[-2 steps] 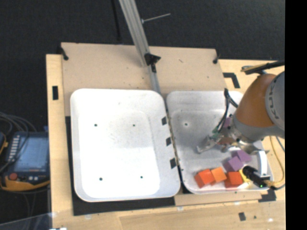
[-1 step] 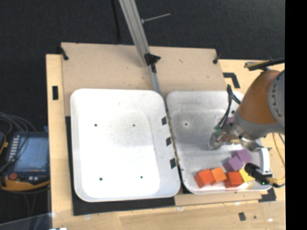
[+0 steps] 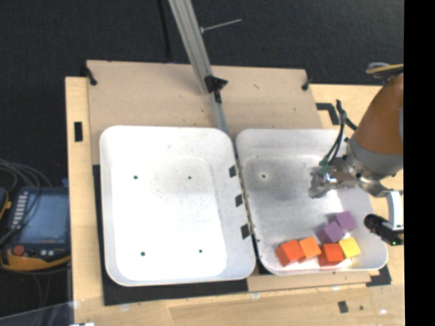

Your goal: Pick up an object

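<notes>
Several small blocks lie in the near right corner of the right bin [image 3: 285, 148]: two purple blocks [image 3: 336, 226], a yellow block [image 3: 350, 247], and orange blocks [image 3: 298, 250] with a redder one [image 3: 332, 253] beside them. My gripper [image 3: 321, 184] hangs over the middle right of that bin, up and to the left of the purple blocks and apart from them. Nothing shows between its tips.
The left bin [image 3: 170, 202] sits beside the right one, joined by black clips along the shared edge. A slanted metal rail [image 3: 194, 39] rises from the back of the bench. A handheld controller [image 3: 37, 223] lies off the bench at the left.
</notes>
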Action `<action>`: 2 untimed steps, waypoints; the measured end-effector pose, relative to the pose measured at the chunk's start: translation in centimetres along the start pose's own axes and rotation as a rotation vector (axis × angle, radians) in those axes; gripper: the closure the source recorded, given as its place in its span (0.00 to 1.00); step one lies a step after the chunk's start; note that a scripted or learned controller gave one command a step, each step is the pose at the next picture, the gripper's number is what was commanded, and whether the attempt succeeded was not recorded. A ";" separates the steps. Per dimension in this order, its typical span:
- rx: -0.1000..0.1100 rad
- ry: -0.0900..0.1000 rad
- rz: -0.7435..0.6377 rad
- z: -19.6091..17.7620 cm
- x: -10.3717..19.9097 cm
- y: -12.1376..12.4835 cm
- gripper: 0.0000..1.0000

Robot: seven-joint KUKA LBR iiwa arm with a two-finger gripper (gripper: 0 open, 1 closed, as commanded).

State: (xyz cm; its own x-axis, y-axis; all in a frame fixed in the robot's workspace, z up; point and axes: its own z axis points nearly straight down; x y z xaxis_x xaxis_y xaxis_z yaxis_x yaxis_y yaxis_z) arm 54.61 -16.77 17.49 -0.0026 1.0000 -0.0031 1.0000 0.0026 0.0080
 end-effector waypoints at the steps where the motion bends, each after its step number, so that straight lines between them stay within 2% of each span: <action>1: 0.001 0.000 0.000 -4.5 -0.2 0.2 1.00; 2: 0.007 0.004 -0.004 -4.0 5.0 0.7 1.00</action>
State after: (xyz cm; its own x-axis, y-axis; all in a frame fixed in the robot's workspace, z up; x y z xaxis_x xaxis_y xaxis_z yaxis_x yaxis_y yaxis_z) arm 55.30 -11.80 21.43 -0.0067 1.0000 0.0009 1.0000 0.0067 0.0007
